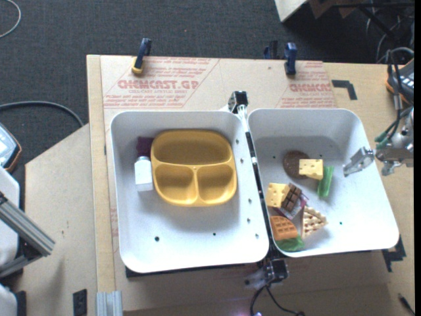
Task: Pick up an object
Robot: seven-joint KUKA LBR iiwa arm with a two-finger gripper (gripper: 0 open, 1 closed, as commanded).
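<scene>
since the gripper (368,160) sits at the right rim of the right bin (368,226) with nothing between its fingers, the pick is judged as not yet made. one finger (358,160) juts leftward over the bin's right wall; the other is partly hidden, so whether the fingers are set wide or narrow cannot be told from this view.

the candidate objects lie in a loose cluster in the middle and lower left of the right bin, all resting on the bin floor. they include a yellow cheese wedge (311,168) lying against a brown round piece (295,162), a green stick (325,182) just right of the wedge, a second yellow block (277,194), a dark brown bar (291,199), a waffle piece (284,228) and a tan lattice piece (313,220). the green stick and cheese wedge are nearest the gripper, though apart from it.

the left bin (131,236) holds a yellow divided tray (193,166) and a small white bottle (143,173) beside it.

remaining steps, as judged: move over one object, descend, close, lift.
</scene>
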